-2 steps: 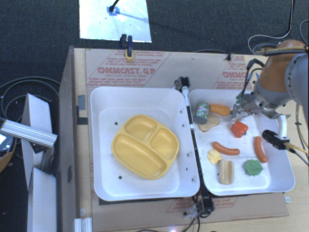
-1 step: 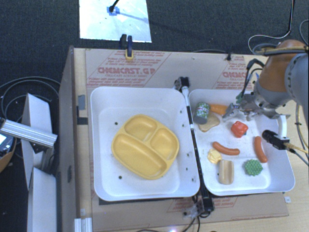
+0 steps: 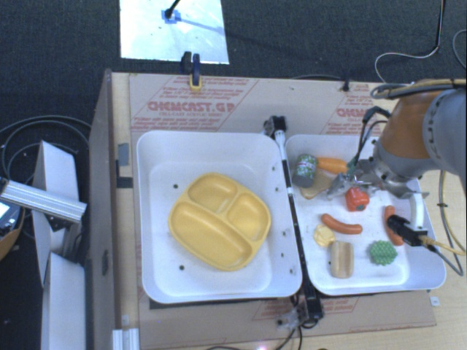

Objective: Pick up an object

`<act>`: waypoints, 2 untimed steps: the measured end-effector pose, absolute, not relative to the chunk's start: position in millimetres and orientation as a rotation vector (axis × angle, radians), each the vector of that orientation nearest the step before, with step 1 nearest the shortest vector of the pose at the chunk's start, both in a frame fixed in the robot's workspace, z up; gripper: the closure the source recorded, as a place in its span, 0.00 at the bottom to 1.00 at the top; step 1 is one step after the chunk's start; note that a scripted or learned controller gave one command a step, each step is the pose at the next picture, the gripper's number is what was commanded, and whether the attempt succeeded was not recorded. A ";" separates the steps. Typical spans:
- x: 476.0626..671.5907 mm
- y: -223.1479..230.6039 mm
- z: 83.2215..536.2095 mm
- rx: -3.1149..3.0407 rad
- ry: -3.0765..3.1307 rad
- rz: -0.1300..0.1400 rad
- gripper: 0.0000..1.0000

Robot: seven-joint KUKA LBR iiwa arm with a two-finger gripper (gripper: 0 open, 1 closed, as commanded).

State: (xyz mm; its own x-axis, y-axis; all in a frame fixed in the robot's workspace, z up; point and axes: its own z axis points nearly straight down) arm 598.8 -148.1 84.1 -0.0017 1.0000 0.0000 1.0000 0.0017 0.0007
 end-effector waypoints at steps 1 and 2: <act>599.8 -148.6 95.2 2.217 2.222 0.003 1.00; 613.4 -62.2 185.7 2.214 2.224 0.007 1.00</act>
